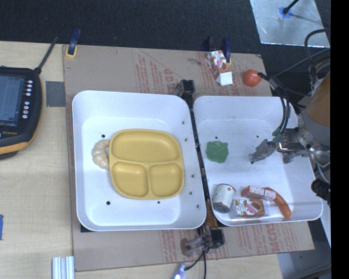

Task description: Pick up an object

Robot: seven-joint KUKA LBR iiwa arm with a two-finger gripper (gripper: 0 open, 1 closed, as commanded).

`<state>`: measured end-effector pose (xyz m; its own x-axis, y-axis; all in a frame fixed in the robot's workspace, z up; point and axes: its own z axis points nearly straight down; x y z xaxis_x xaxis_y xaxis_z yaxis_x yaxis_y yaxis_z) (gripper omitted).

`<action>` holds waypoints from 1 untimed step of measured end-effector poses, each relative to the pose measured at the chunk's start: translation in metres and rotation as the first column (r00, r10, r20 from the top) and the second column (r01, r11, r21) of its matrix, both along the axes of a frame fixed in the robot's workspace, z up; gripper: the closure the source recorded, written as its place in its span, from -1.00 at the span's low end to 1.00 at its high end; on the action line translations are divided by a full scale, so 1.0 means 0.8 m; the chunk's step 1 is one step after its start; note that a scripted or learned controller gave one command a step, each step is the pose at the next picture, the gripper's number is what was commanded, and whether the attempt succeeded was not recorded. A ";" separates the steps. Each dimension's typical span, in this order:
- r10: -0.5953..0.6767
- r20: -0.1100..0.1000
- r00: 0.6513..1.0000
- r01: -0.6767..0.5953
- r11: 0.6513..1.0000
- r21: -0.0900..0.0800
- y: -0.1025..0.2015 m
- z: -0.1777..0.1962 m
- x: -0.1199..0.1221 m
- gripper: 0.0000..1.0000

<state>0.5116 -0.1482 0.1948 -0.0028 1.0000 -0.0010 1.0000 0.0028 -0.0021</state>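
Note:
My gripper (273, 154) hangs over the right side of the right bin (238, 106), open, with nothing between its fingers. A green lump (217, 151) lies on the bin floor about a hand's width to its left. Along the bin's front edge sit a small tin can (223, 197), a printed packet (247, 208) and an orange-red sausage (273, 199), all below the gripper and apart from it.
The left bin (87, 156) holds a yellow divided plate (146, 163) with a beige pastry (100, 153) at its left edge. Behind the right bin lie a small carton (219, 67) and a red ball (252, 78). A teach pendant (9, 110) rests at the far left.

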 end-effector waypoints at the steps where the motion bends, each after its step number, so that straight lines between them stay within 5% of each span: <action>1: 0.003 -0.002 1.000 -0.003 1.000 0.001 0.037 -0.010 -0.017 -1.00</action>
